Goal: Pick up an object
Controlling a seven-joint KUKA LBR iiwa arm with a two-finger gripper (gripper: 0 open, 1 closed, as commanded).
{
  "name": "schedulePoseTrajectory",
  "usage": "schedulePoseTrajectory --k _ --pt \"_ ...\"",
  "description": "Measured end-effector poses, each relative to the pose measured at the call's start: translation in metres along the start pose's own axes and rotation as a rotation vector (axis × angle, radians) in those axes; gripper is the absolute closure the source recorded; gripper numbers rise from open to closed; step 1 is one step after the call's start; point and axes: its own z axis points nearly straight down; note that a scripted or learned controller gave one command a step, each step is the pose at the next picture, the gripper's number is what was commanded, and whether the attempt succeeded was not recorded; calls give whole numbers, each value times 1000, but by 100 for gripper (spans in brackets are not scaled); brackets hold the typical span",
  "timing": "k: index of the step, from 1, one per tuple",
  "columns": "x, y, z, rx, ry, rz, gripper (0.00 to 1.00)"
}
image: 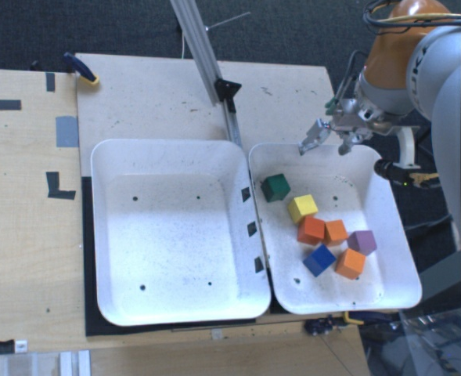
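Several small blocks lie in the right bin (387, 249): a green cube (275, 187), a yellow cube (302, 207), a red-orange cube (311, 229), a small orange cube (336, 231), a purple cube (361, 242), a blue cube (319, 259) and another orange cube (351, 263). My gripper (325, 142) hovers over the bin's far rim, up and to the right of the green cube. Its two fingers are spread apart with nothing between them.
The left bin (105, 210) sits beside the right one. A slanted metal bar (203, 49) runs from the top down to the gap between the bins. A blue and yellow tool (81, 68) lies at the bench's far left.
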Motion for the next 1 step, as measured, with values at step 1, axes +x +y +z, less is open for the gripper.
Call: schedulePoseTrajectory --k 1 --pt "1 -4 65 3 1 0 0"
